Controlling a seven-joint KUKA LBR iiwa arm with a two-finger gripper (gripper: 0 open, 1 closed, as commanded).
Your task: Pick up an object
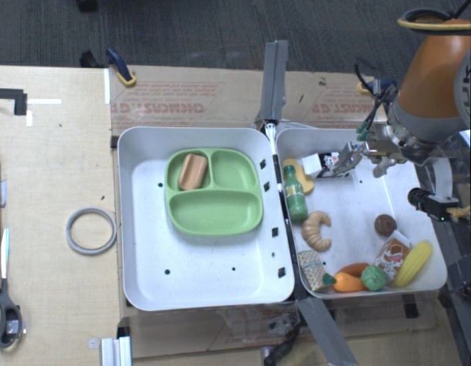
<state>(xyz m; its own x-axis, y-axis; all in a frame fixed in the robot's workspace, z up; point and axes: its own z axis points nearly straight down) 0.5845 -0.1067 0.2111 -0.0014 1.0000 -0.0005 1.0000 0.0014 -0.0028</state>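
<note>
1. Croissant [318,230] sits mid-bin in the right bin [400,197], curled just below the green bottle [295,195], untouched.
2. My gripper [344,163] hangs over the upper part of that bin, up near the back wall, well apart from the croissant. Nothing sits between my fingers; whether they're spread or pressed together, I can't tell from this angle.
3. My orange band [437,75] and grey wrist come in from the right, above the bin's far corner.
4. Beside the bottle's top, a yellow piece [294,166] peeks out against the dividing wall.
5. Down the right side: a brown ball [385,224], then a printed packet [390,255] leaning against a corn cob [414,263].
6. Along the front wall: a carrot [347,278], a green lumpy item [373,277], and a patterned item [310,268] in the corner.
7. Over in the left bin [144,219], a green divided plate [215,191] holds a tan, sausage-like piece [193,171] in its upper-left compartment.
8. On the bench: a grey ring [91,230] lies left of the bins, scissors [4,311] at the far left edge.
</note>
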